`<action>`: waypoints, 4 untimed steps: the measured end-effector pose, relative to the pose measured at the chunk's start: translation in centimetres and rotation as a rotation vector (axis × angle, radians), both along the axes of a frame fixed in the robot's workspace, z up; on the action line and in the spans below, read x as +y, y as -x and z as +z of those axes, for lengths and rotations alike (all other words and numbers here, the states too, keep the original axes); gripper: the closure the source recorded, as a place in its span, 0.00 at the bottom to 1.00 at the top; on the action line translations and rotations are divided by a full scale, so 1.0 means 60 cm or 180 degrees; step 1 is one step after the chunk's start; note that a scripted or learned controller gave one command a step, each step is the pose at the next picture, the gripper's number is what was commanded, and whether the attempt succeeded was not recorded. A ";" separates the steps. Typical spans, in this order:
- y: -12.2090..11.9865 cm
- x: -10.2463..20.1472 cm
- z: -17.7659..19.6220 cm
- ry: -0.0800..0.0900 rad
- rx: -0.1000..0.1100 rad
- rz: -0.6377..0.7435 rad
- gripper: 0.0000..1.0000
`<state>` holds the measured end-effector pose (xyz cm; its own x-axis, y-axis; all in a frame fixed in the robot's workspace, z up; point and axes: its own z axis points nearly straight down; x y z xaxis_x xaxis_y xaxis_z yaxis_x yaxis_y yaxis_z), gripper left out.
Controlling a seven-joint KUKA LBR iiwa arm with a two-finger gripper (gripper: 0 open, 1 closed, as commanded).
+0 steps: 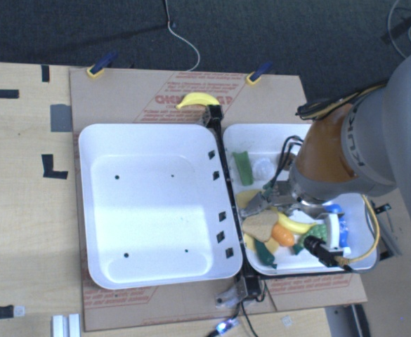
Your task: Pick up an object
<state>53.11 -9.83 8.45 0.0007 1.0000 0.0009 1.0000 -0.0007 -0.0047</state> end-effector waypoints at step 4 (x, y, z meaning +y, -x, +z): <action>-0.214 0.142 0.602 0.0001 -0.0050 0.0023 1.00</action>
<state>65.95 -1.32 44.59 -0.0064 1.0000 0.0004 0.9999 0.0064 0.0110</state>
